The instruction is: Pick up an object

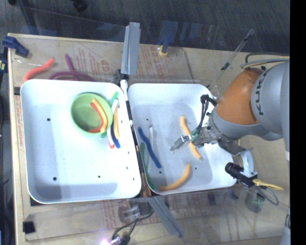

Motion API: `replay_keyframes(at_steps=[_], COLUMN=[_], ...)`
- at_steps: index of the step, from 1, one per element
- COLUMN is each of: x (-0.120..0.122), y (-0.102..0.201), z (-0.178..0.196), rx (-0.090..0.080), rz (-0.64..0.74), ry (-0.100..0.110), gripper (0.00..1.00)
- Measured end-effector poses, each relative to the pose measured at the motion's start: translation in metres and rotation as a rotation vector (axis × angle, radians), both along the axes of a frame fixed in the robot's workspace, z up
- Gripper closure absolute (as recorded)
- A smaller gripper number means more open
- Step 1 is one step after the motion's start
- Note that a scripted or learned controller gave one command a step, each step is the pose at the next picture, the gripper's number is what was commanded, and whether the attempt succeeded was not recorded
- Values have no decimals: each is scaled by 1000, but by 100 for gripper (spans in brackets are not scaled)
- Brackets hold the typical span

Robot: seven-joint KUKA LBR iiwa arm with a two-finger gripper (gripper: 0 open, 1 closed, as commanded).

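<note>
1. On the tabletop (pixel 92 55), left bin (pixel 51 172): green bowl (pixel 86 114) with coloured sticks (pixel 112 121) across its right rim.
2. Right bin (pixel 168 93), left part: blue stick (pixel 150 149) beside a white one.
3. Bin front: orange curved piece (pixel 178 180).
4. Bin centre: tool (pixel 186 141) low over the orange stick (pixel 189 137); cannot tell finger opening or grip.
5. Arm (pixel 250 106) enters from the right.

In the right bin, lower right of centre, lie slim sticks: an orange stick (pixel 189 137) slanting, a curved orange piece (pixel 177 179) below, a blue stick (pixel 149 148) leftward
</note>
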State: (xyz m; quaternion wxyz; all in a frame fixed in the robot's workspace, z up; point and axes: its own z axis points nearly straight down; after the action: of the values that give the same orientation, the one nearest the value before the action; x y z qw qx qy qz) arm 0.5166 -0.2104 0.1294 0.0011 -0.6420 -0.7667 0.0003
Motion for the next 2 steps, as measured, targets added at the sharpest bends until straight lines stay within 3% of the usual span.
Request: replay_keyframes(at_steps=[1, 2], x=[10, 60], y=[0, 2], z=[7, -37], rx=[-1, 2], rz=[-21, 35], ry=[0, -1], gripper=[0, 0])
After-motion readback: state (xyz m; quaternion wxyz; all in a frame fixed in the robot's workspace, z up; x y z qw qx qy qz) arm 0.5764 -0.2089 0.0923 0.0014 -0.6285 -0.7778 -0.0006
